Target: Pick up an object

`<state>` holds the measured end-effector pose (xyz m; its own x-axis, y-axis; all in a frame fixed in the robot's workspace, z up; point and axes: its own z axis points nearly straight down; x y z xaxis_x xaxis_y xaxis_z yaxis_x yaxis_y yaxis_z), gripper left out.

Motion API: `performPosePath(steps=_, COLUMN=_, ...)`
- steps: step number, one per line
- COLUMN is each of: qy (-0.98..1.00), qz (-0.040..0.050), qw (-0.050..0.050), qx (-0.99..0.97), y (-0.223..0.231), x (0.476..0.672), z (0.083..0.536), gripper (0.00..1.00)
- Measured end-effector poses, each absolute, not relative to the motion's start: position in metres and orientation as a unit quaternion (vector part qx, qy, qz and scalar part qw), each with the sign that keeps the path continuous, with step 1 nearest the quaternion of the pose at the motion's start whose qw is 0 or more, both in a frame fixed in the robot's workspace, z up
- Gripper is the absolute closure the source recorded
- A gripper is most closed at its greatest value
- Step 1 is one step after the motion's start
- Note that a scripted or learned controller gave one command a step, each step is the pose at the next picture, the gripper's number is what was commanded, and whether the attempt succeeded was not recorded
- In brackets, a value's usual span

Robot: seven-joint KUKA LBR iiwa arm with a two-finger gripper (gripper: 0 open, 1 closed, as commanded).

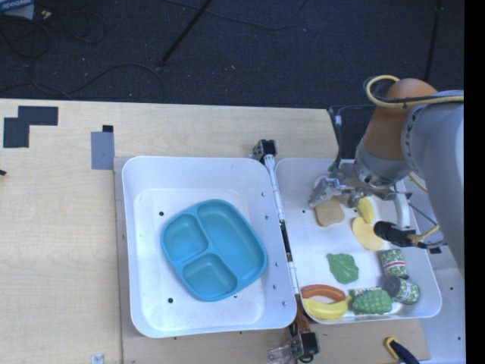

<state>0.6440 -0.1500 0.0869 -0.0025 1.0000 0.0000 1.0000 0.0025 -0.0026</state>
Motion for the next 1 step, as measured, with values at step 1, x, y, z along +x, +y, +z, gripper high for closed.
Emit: performPosePath(steps=1, qy=-0.708, qz=0.0009, qw=0.001, qx=-0.706, y=-0.1513, x=0.6441, z=0.0868, gripper=0.00)
